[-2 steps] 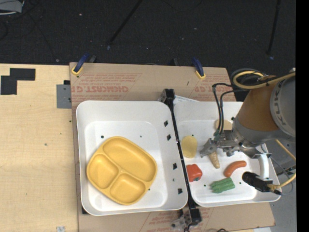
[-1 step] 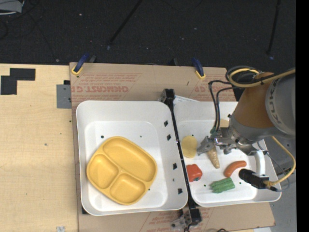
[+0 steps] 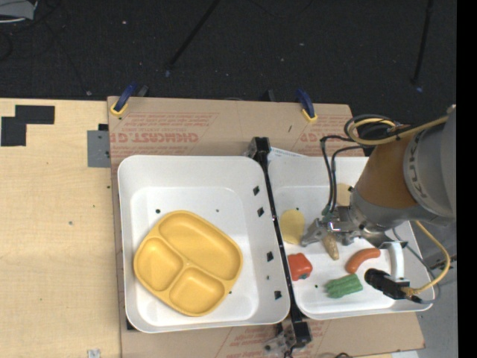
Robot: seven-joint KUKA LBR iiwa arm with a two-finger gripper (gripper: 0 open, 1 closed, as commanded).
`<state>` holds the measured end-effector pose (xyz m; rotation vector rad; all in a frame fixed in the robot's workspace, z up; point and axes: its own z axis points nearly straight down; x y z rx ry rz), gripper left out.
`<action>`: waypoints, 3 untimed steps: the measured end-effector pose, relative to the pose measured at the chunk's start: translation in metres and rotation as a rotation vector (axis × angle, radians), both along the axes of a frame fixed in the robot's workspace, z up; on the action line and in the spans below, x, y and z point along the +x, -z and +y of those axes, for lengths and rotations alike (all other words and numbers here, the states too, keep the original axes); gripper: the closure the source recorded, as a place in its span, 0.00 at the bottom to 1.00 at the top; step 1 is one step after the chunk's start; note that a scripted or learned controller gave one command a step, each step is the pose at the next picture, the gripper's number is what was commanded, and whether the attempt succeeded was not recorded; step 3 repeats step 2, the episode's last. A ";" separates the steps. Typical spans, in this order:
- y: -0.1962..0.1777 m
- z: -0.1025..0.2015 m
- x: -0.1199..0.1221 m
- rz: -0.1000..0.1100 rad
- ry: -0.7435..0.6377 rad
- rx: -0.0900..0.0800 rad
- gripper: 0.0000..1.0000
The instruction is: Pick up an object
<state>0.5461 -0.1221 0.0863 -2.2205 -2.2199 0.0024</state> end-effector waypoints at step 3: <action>-0.001 0.036 0.068 -0.003 -0.001 0.000 0.00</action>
